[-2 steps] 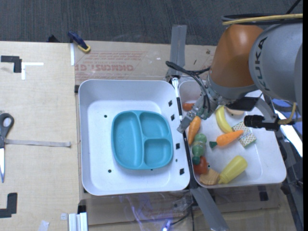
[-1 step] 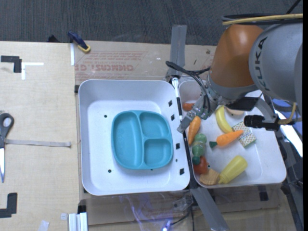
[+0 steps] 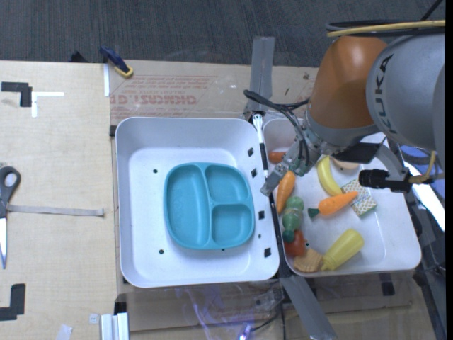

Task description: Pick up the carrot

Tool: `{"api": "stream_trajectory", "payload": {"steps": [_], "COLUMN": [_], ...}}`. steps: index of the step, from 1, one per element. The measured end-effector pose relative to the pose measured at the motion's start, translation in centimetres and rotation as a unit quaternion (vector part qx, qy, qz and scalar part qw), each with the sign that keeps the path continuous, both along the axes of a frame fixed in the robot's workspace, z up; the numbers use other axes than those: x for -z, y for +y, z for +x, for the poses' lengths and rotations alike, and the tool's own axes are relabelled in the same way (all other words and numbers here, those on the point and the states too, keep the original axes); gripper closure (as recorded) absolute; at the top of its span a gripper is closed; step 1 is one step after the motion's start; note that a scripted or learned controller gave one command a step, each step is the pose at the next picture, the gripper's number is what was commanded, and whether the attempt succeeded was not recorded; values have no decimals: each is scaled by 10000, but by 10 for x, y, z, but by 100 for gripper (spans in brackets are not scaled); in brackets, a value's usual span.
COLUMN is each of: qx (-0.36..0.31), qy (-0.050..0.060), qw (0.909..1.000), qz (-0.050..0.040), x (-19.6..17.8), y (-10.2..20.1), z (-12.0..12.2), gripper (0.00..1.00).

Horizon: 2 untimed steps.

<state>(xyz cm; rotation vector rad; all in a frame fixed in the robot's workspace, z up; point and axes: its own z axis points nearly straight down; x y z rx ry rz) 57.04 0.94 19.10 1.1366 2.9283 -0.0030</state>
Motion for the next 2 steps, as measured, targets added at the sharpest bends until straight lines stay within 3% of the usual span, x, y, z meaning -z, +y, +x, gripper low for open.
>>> {"api": "stream_trajectory", "payload": {"steps": [2], "qx": [0], "qy": [0], "qw": [10000], "qz": [0], "x": [0], "y": [0], "z": [0], "gripper": [0]}}
